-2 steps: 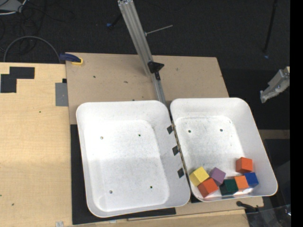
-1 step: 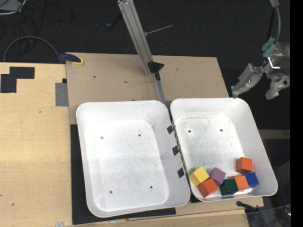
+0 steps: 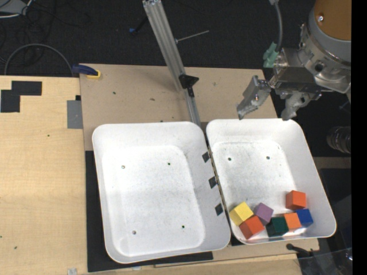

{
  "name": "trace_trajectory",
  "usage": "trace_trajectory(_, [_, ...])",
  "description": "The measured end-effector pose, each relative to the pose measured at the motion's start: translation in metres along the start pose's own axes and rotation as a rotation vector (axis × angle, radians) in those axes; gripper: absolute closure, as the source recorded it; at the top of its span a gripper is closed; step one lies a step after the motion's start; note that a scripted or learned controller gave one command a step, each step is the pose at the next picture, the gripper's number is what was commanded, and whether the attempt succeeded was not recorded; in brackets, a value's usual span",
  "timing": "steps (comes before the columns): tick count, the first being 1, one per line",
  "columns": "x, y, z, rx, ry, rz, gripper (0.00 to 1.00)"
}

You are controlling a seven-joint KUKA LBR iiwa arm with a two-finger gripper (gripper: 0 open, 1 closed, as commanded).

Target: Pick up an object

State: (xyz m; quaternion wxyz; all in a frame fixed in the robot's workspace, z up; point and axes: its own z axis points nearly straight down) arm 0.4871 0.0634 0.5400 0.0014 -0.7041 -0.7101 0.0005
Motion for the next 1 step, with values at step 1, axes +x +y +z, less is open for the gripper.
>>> trace_trajectory(1, [-0.0147, 0.0188, 0.0001, 0.000, -0.003, 0.009, 0.00])
